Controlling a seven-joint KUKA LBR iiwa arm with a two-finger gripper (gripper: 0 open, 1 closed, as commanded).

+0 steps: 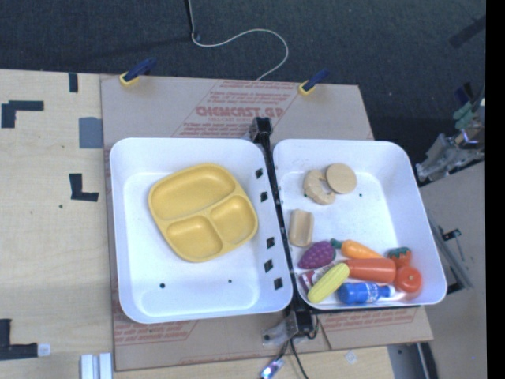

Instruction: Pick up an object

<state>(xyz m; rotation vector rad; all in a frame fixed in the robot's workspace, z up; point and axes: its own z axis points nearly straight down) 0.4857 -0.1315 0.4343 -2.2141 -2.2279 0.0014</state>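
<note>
Cardboard sheet (pixel 237 109) printed "CHEMCAST GP" in red under two bins; end effector (pixel 461 136) at right edge, grip state unclear.

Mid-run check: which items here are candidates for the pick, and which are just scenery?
Pick candidates, all in the right bin: two round cookies, tan block, purple grapes, carrot, corn cob, red sausage, tomato, blue bottle.

Scenery: yellow divided tray in the left bin, cardboard sheet, white cable, two clamps.
</note>
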